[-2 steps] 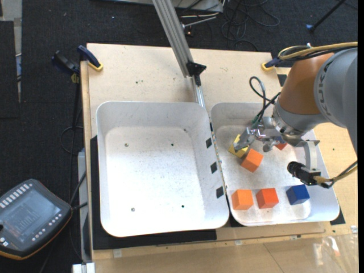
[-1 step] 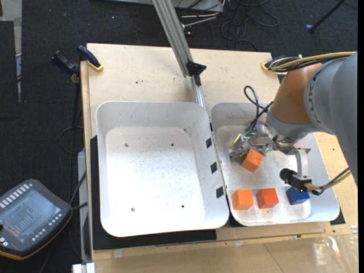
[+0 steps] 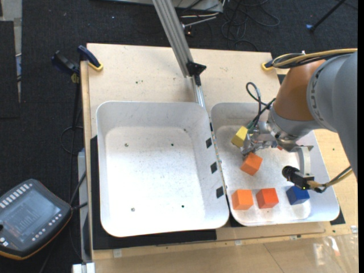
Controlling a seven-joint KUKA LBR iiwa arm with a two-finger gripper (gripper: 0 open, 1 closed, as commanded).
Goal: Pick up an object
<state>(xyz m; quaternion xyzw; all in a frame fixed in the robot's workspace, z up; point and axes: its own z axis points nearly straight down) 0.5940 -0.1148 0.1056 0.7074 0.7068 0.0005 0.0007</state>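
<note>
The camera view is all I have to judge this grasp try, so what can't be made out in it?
- Gripper: its fingers are too small and crowded by cables to read.
- Orange block just under the gripper: whether it is touched or lifted is unclear.
- Right bin: the arm covers its upper right part.
- Blue block: a black fitting overlaps its upper edge.

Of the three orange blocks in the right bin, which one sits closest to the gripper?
The tilted orange block, just below the gripper and the yellow block. The other two orange blocks sit side by side near the bin's front edge, beside the blue block.
</note>
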